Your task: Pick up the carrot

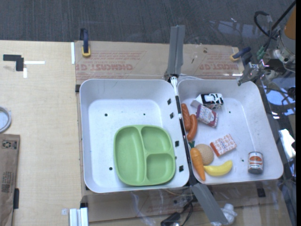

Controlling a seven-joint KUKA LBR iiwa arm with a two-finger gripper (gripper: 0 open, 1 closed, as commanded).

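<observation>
The carrot [198, 163] is an orange, tapered item lying flat on the floor of the right bin [249, 108]. It rests against the bin's left wall, close to the near-left corner. Its long axis runs roughly along that wall, slightly slanted: the thicker end points toward the far edge of the bin, and the narrow tip points toward the near edge. The surface is uniformly orange, with no greenery discernible at either end. The carrot is fully exposed from above and lies unheld.
</observation>
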